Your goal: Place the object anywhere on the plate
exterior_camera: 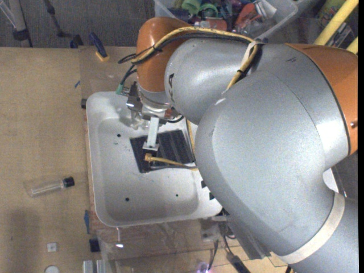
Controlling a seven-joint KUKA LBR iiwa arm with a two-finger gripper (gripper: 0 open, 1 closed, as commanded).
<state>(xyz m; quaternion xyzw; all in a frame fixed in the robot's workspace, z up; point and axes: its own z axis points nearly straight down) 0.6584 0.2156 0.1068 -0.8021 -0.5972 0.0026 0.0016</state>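
Note:
A black ridged rectangular plate (170, 145) lies in the white bin (114, 152), toward its right side. My gripper (150, 145) hangs from the orange wrist band and points down onto the plate's left part; one white finger (152, 134) shows. A thin yellowish stick-like object (169, 162) lies along the plate's near edge, its left end just below the fingertip. I cannot tell whether the gripper touches or holds it. The grey arm hides the plate's right part and the second bin.
A clear vial with a black cap (49, 185) lies on the bench left of the bin. A tub of colourful toys (227, 4) stands at the back. A blue clip (100, 46) sits at the back left, and small parts lie near the front-left edge.

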